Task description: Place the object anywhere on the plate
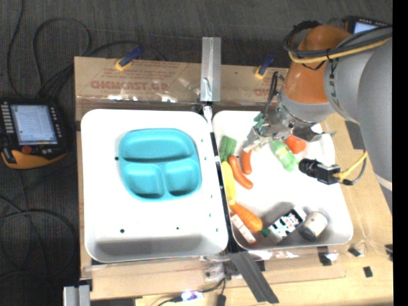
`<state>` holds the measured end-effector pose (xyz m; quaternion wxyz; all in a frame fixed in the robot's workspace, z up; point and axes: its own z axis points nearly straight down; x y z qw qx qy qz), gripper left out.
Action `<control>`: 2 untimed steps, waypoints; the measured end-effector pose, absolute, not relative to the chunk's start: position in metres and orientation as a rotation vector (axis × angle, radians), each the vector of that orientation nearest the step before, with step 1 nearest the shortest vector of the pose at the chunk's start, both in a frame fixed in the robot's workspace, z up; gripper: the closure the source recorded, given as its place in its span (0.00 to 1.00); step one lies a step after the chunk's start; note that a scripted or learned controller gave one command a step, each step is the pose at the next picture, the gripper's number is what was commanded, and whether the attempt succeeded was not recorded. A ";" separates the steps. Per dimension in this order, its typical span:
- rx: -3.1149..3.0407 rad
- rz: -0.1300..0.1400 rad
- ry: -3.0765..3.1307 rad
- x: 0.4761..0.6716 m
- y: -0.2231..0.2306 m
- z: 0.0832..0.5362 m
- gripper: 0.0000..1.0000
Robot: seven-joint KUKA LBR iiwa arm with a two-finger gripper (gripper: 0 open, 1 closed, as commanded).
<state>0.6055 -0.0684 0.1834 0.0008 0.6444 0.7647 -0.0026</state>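
Two bins: hand (262, 136) over right-bin clutter, grip unclear; plate (159, 162) left.

A handheld screen (30, 127) lay left of the bench, black cables (38, 37) trailed across the floor, and two clamps (128, 57) gripped cardboard (146, 81).

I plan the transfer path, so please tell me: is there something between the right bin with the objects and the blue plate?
Only the bins' adjoining rims lie between the toys and the plate. The gripper hovers over the right bin.
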 end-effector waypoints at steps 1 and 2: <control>1.874 -0.006 2.518 0.651 -0.064 0.226 1.00; 1.816 -0.005 2.563 0.668 -0.002 0.183 1.00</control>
